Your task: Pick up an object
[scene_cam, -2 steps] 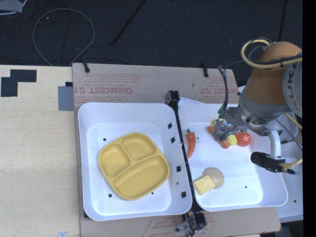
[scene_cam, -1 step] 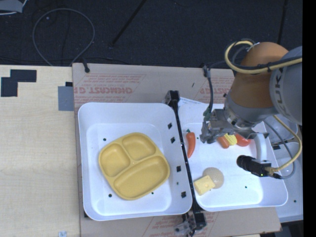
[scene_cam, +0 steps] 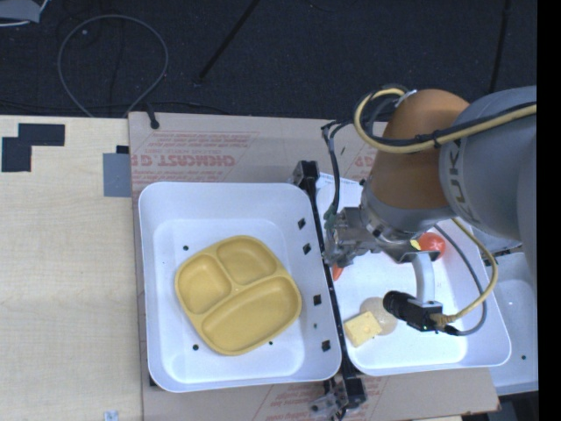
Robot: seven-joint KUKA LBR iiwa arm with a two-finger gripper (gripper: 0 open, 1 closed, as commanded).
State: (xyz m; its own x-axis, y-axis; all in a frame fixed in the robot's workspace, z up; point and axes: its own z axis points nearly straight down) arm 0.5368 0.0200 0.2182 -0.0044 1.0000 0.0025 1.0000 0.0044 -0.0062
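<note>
A yellow three-compartment plate point(scene_cam: 238, 293) lies in the left bin point(scene_cam: 166, 209). In the right bin point(scene_cam: 478, 345) a pale yellow block point(scene_cam: 362, 328) rests near the front left, touching a cream rounded object point(scene_cam: 379, 310). A red-orange object point(scene_cam: 431, 245) peeks out from under the arm. The arm's wrist hangs over the right bin's left half, and the gripper point(scene_cam: 344, 246) points down near the divider between the bins, its fingers hidden by the arm's body. Nothing can be seen held.
A black cable connector point(scene_cam: 412, 311) dangles over the right bin beside the cream object. Black clips point(scene_cam: 307, 175) line the divider between the bins. Cardboard point(scene_cam: 219, 147) lies under both bins, and a wooden bench top point(scene_cam: 61, 270) extends to the left.
</note>
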